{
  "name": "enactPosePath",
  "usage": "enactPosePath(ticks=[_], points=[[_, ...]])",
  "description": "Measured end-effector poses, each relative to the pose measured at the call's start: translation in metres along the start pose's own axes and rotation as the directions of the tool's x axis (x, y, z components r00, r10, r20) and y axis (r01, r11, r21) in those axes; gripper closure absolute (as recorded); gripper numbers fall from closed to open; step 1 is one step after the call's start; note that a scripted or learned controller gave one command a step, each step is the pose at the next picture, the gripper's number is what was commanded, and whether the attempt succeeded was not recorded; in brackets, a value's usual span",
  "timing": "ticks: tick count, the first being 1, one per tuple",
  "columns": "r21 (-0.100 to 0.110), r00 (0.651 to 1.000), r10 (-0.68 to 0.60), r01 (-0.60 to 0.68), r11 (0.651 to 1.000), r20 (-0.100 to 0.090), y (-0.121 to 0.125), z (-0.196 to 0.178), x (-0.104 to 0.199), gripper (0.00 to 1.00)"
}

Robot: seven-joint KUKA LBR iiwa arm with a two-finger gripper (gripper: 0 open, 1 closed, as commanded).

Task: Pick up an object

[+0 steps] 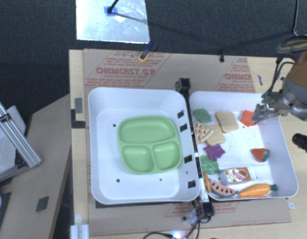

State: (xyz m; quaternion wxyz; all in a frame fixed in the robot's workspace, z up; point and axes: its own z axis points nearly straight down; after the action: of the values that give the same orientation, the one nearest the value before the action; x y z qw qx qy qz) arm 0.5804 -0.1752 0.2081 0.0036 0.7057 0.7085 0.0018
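Beside the tool (260, 112), a blocky orange piece (247, 117).

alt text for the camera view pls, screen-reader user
The gripper hangs by an orange piece at the right bin's far edge, over scattered toy food. In the left bin sits a green divided tray.

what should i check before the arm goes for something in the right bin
1. Tool over the right bin: ok, at its upper right corner.
2. Target near the tool: ok, an orange piece lies just beside it.
3. Piece already held: cannot tell, the fingertips are too small to read.
4. Space around the orange piece: ok, the bread slice lies apart from it.
5. Green tray in the left bin: ok, nothing in its compartments.
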Motion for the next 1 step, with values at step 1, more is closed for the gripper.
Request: enactPosePath(ticks=[1], points=[[0.004, 1.000, -0.001, 0.001, 1.000, -0.002, 0.0012, -0.0176, -0.0003, 1.00]])
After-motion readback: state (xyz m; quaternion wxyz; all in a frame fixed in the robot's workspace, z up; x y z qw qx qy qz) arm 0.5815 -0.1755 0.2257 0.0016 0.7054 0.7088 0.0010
